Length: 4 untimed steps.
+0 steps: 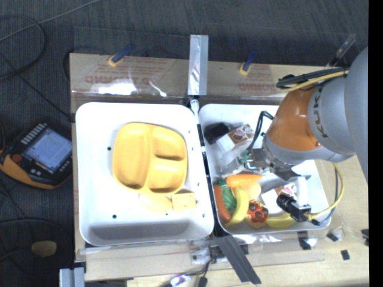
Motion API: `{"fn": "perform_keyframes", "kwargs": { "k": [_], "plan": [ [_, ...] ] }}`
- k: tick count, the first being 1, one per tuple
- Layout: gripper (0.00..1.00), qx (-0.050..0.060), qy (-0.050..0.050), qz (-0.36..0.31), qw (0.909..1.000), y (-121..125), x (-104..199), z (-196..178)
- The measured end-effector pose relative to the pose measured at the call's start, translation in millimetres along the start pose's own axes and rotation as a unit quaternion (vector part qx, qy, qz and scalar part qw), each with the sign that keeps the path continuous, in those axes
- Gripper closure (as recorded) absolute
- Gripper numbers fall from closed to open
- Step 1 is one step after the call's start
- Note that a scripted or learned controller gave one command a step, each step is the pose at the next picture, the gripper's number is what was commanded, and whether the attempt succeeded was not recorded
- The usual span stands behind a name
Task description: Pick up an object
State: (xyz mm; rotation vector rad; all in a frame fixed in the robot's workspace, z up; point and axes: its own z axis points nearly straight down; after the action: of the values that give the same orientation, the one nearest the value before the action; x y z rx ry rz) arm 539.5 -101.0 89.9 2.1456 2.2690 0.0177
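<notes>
Camera view: fingers low in right bin among cluttered toys; their state cannot be told. Yellow divided plate in left bin.

The tabletop, a pale board, bears two shallow white bins side by side, the left bin and the right bin, touching along its middle.

Floor: dark grey carpet, thin cables trailing across.
Bench: pale wood top, clear plastic sheet clipped along far edge.
Left of bench: orange-cased handheld pendant with lit screen, resting on carpet.
Light: even, soft.
</notes>
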Motion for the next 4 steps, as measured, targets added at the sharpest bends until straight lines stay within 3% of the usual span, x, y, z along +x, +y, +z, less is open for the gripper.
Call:
{"fn": "perform_keyframes", "kwargs": {
  "k": [1, 2, 3, 4],
  "plan": [
    [1.0, 0.001, 0.001, 0.002, 1.0, 1, 0, -7],
    [1.0, 0.014, 0.001, 0.113, 0.9935, 11, 58, -90],
    [0.0, 0.014, 0.001, 0.113, 0.9935, 11, 58, -90],
    [0.0, 0.014, 0.001, 0.038, 0.9992, 47, -16, -8]
  ]
}}
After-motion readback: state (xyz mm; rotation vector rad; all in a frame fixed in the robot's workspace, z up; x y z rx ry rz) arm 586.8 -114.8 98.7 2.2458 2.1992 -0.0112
